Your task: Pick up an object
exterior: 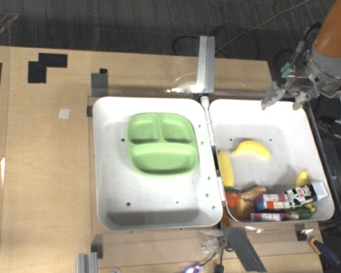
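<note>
High slanted overhead, both bins (pixel 102 152), seemingly mid-distance

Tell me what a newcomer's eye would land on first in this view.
The green divided plate stands out, lying alone in the middle of the left bin. Next comes the yellow banana in the open middle of the right bin, with a jumble of toy food and small cartons crowded along that bin's near edge. At upper right, the gripper hangs over the right bin's far rim, fingers spread and holding nothing.
</note>
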Available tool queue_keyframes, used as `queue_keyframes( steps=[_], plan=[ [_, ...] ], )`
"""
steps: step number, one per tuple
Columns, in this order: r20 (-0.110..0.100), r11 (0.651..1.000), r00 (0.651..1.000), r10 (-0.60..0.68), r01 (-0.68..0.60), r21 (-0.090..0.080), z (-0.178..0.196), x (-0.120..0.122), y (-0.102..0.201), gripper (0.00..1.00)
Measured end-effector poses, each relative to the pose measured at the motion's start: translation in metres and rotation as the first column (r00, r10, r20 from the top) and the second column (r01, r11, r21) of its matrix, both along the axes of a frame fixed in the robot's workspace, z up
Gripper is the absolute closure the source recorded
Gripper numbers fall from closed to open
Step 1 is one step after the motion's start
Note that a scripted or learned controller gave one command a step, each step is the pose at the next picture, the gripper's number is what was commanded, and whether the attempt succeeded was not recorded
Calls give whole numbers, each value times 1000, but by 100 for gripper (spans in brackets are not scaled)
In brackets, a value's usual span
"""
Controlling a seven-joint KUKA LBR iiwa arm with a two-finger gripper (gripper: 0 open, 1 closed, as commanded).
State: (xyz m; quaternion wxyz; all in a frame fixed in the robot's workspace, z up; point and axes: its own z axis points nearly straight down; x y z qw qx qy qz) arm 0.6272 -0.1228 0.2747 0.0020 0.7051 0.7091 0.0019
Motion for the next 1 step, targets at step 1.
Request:
queue_keyframes(
  steps=[1],
  plan=[
    [0,998,998,62,-62,-1,-42,-23,0,0]
  ],
)
